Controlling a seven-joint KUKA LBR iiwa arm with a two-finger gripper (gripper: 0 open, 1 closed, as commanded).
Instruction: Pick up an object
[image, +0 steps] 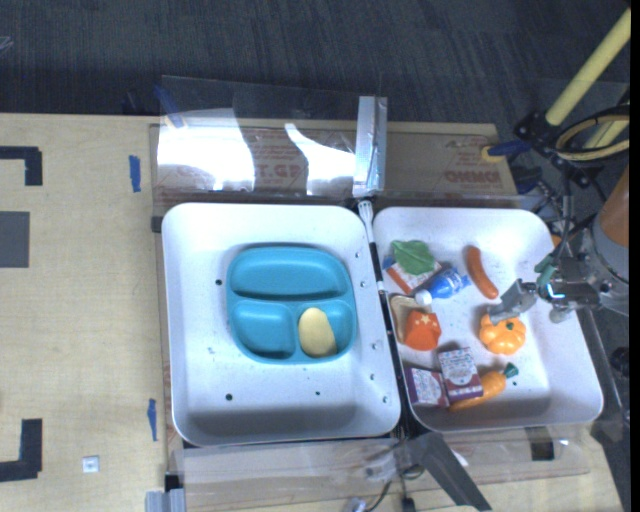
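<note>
A robotics lab: taped bench (80, 300), two white bins (190, 400), cabling (585, 135).

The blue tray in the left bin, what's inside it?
A yellow egg-shaped toy sits in the lower right compartment of the blue tray. The other compartments look bare. What lies under the tray is covered.

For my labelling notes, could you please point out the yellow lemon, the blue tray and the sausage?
yellow lemon (317, 331): camera view, its middle.
blue tray (285, 272): camera view, upper compartment floor.
sausage (481, 272): camera view, mid-length.

pale wooden bench (70, 330), dark, perhaps carpeted floor (250, 40)
</note>
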